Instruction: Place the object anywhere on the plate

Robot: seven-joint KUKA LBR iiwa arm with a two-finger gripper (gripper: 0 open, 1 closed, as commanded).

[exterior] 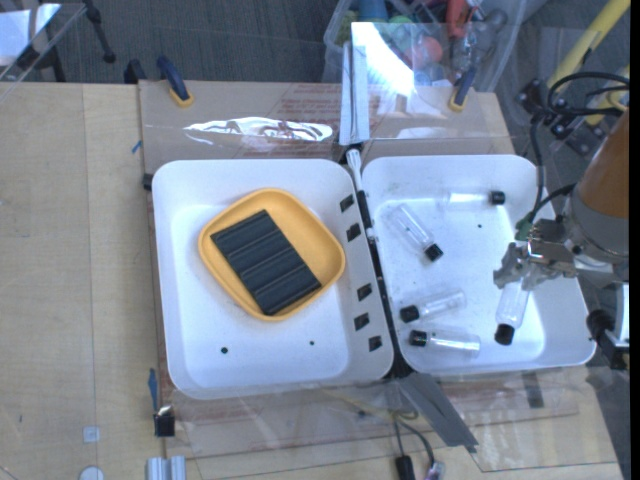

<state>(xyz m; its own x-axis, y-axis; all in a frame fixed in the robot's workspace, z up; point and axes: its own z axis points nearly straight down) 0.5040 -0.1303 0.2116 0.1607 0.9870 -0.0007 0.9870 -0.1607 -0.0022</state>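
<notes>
My gripper (520, 273) hangs over the right side of the right bin (470, 178), and a clear vial with a black cap (509, 314) stands between its fingers, cap down near the bin floor, so I am grasping that vial. My arm comes in from the right, the orange band (607, 173) showing above the wrist. Just left of the gripper, more vials lie flat on the bin floor: one (416, 233) tilted in the middle of the bin with its black cap toward the near right, one (433, 306) nearer with its cap at the left end, and one (444, 342) at the near edge, also capped at the left. Another vial (470, 199) lies at the far side of the bin, its cap at the right. Across the divider, in the left bin (190, 348), sits the yellow plate (325, 253), well apart from my gripper. A dark ribbed pad (266, 261) lies on the plate, covering much of its middle. Both bins rest on the table (60, 268), and beyond their far edge stands a clear tub of mixed items (440, 13).
</notes>
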